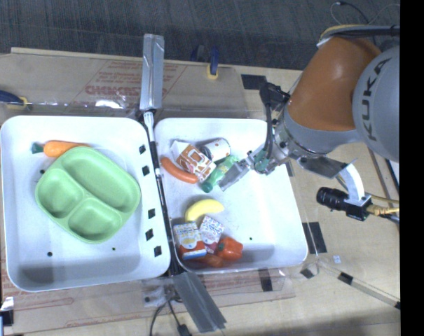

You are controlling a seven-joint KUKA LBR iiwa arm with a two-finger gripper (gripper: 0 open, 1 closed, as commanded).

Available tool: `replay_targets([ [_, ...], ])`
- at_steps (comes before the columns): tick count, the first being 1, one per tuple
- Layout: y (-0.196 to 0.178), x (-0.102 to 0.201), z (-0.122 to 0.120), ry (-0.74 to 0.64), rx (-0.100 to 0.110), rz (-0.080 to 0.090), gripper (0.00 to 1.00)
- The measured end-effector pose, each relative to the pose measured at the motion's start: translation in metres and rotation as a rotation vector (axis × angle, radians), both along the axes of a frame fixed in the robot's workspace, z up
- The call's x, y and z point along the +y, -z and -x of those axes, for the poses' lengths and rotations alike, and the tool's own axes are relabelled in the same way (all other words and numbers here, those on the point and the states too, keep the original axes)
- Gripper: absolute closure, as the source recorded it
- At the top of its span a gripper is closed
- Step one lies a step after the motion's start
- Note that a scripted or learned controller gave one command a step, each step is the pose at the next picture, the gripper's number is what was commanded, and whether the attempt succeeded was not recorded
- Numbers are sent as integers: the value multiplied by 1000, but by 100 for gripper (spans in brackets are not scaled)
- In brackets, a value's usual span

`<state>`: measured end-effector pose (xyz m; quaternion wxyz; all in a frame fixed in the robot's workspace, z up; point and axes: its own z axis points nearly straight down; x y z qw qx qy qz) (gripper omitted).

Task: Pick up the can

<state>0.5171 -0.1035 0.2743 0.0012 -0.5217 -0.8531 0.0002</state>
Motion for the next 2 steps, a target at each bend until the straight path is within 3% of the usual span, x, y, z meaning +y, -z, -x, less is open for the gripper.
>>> replay_targets([
  [1,0,0,0,-1,0,0,0],
  [2,113,-18,-65,2,3,1,0],
])
